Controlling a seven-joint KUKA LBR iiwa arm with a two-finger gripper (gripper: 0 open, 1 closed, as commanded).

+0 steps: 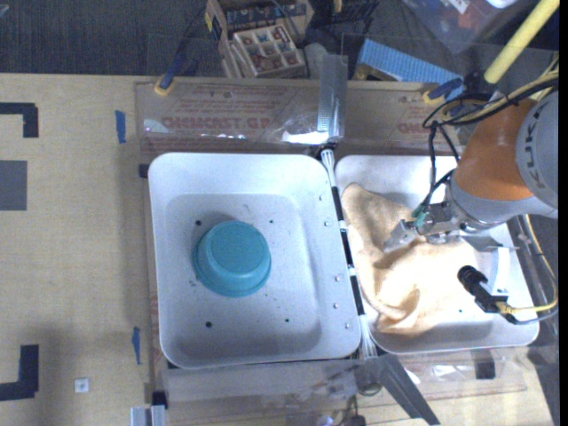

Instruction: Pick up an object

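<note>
- The worktop [71, 264] is pale wood, evenly lit.
- Black square markings [19, 121] sit on it near its left edge.
- Beyond its far edge lies dark carpet floor [98, 20].
- On that floor stand a box of books [259, 25] and a blue pad [399, 62].

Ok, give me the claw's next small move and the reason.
Probably lower straight down and close on the tan cloth. The claw sits over the cloth's middle in the right bin, and nothing shows held between its fingers; the teal bowl lies off in the left bin.
</note>
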